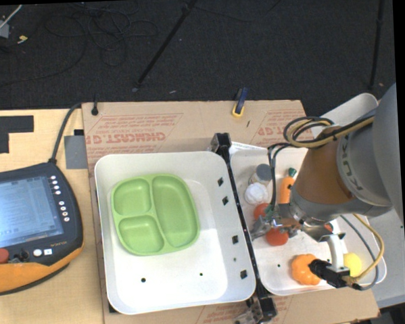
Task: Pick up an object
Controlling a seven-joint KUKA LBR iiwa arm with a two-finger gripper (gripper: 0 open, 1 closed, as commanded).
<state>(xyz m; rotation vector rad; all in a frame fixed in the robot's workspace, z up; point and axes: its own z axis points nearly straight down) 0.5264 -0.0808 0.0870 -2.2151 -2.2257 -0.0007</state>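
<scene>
Several small items are being crowded together in the right bin (371, 278), where the jaws (272, 223) are being lowered from the grey arm (339, 178). Directly under them a small red object (276, 237) is being targeted, w/ a second red piece (260, 212) just beside it; whether the jaws are open or closed cannot be told, and no grip is being shown. An orange rounded item (303, 269) and a yellow one (353, 264) are lying nearer the front edge. The red object is being judged light, smooth, prob. rigid plastic, so slip is likely; it is best being taken across its widest middle. A green divided tray (154, 214) is sitting in the left bin (128, 290) on the counter.
</scene>
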